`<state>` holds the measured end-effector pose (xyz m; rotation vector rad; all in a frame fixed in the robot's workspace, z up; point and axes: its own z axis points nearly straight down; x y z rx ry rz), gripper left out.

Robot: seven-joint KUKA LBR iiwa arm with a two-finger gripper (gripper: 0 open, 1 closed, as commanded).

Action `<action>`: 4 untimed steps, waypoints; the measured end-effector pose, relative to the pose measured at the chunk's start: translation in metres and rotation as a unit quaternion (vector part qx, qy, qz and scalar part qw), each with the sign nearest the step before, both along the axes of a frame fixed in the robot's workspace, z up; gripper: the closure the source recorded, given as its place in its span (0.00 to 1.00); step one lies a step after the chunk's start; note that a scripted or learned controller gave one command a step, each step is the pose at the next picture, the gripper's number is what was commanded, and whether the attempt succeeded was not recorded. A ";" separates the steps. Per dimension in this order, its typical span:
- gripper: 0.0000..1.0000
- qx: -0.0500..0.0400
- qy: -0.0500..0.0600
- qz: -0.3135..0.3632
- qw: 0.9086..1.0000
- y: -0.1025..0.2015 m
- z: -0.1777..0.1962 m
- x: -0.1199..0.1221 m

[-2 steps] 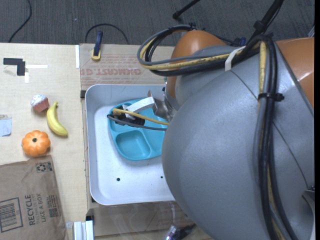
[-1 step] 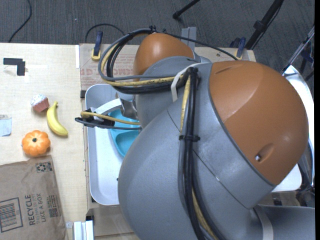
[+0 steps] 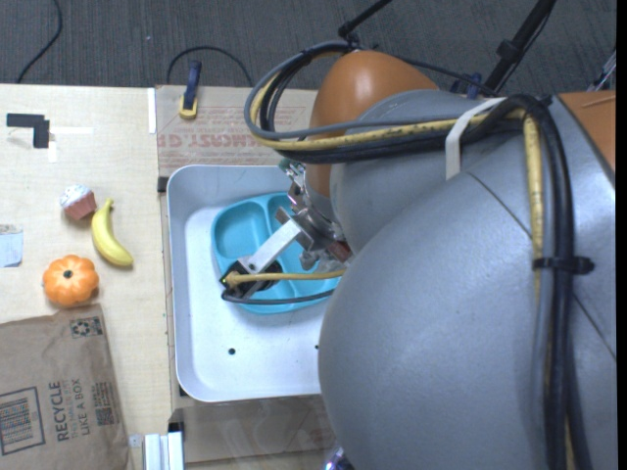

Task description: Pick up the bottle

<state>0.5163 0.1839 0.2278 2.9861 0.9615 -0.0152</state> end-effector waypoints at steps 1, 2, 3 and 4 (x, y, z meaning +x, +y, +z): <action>1.00 0.000 -0.001 -0.066 0.998 0.035 -0.095 0.065; 1.00 0.001 0.001 0.006 1.000 -0.028 -0.088 0.054; 1.00 0.001 -0.001 -0.083 0.997 0.043 -0.116 0.073; 1.00 0.000 -0.001 -0.130 0.991 -0.031 -0.037 0.022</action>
